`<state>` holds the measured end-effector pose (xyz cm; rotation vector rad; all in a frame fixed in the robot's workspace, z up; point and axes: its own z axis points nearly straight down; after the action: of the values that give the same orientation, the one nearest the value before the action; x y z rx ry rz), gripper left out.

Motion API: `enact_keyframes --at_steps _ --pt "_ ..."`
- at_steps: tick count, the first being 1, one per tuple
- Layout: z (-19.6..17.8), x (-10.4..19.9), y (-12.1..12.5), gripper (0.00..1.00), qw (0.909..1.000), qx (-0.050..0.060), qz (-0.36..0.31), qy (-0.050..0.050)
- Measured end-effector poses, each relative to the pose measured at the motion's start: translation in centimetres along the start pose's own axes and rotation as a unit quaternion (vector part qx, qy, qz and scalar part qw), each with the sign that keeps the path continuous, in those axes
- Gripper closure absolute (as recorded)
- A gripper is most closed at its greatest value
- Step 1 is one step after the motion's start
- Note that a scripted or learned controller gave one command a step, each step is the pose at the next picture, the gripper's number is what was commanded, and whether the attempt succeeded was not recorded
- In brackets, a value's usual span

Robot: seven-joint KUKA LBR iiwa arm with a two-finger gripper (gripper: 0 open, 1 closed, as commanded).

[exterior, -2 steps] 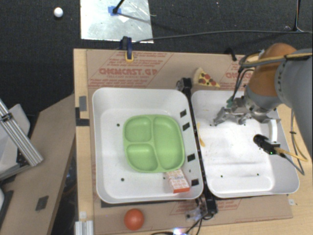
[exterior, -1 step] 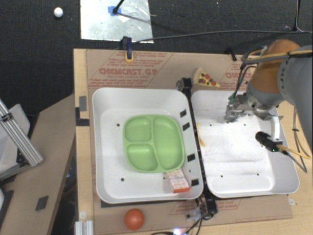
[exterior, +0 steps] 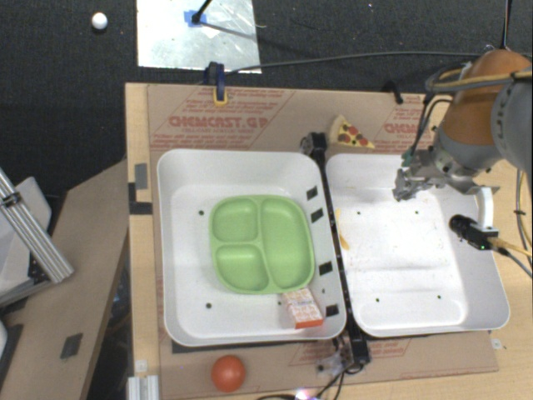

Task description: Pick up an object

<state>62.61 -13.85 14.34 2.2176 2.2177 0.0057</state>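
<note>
Left white bin (exterior: 179,223): light green plastic divided tray (exterior: 261,243), three compartments, lying flat near centre. Just beside its lower right corner, a small red-and-white printed carton (exterior: 301,308) against the bin's near wall. A thin orange sliver (exterior: 342,233) lies at the right white bin's (exterior: 466,307) left edge. Grey two-finger gripper (exterior: 404,187) hangs over the right bin's far part; nothing seen between the fingers, and their spread cannot be told. Orange ball (exterior: 228,372) on bench front; pizza-slice toy (exterior: 351,133) behind the bins.
</note>
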Motion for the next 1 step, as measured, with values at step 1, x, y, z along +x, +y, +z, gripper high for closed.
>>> enact_keyframes --at_steps 1 --pt "-4.8 -0.83 0.16 1.0 1.0 0.0 0.0 0.0"
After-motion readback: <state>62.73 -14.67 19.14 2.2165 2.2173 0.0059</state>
